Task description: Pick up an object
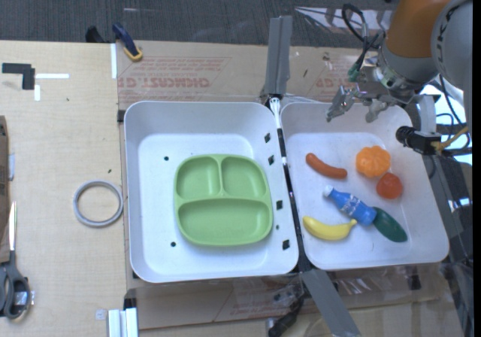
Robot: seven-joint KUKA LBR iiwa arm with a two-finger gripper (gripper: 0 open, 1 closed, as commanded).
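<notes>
The right bin [421,253] holds several items: a red-brown sausage [326,166], an orange fruit [373,161], a red tomato [389,186], a blue bottle [350,204], a yellow banana [328,228] and a dark green vegetable [389,225]. My gripper [355,109] hangs over the back rim of that bin, above and behind the sausage and the orange. Its two fingers stand apart, open, with nothing between them. The grey arm with its orange band [421,12] comes in from the upper right.
A green divided plate [223,200] lies in the left bin [139,192]. A grey upright post [279,57] stands behind the seam between the bins. On the bench at left lie a tape ring [98,202], scissors [13,283] and a blue clamp [128,40].
</notes>
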